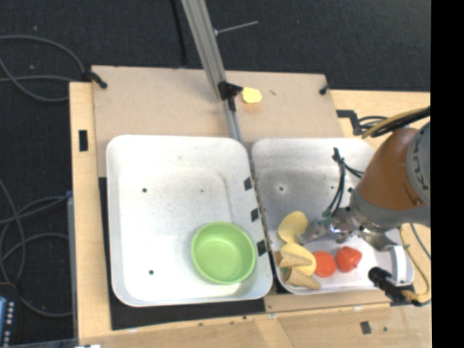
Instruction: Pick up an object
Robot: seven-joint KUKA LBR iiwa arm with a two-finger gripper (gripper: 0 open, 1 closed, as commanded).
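Note:
My gripper [324, 230] hangs low over the front part of the right bin [304, 167], below the orange band of the arm [388, 176]. Just left of it lies a pale yellow rounded piece [292, 225], close to or touching the gripper. In front of it lie two red pieces, a round one [325, 264] and a blockier one [349, 258]. A yellow banana-like piece [298, 256] and a tan cone-shaped piece [301, 279] rest in the bin's front left corner. I see nothing lifted by the gripper.
A green bowl [223, 252] stands in the front right of the left bin [159, 187]. A small yellow object [251, 95] lies on the bench behind the bins, beside a slanted metal rail [206, 42]. Cables trail by the arm at right.

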